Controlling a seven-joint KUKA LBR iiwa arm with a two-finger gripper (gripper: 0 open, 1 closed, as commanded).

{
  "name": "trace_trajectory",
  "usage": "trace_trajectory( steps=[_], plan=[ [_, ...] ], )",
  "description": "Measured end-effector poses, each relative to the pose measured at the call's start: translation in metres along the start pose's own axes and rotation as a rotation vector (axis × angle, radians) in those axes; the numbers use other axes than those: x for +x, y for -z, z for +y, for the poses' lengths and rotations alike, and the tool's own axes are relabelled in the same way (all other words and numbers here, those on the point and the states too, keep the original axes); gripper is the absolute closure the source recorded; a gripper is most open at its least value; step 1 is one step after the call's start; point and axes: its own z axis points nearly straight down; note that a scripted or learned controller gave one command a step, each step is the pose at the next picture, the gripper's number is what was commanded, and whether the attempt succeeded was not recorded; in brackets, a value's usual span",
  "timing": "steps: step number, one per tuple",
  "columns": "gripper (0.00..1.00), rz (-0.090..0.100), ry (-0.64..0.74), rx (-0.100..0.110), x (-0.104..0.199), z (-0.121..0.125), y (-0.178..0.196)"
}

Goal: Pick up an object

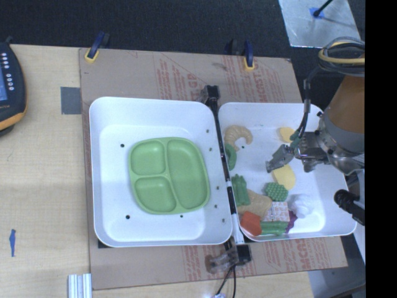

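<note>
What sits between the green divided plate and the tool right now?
In the camera view, the two bins' adjoining rims run between the green divided plate and the tool. Past them lie a tan crescent-shaped piece and bare white bin floor.

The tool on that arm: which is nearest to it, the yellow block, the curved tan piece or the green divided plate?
From the tool:
1. Yellow block, just below it in the right bin.
2. Curved tan piece, up and left, same bin.
3. Green divided plate, in the left bin.

No legible text or labels.
</note>
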Motion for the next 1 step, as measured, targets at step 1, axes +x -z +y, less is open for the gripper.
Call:
trace_trajectory(
  steps=[1],
  plan=[
    [0.00, -0.005, -0.006, -0.003, -0.0873, 0.0327, -0.0348]
  ],
)
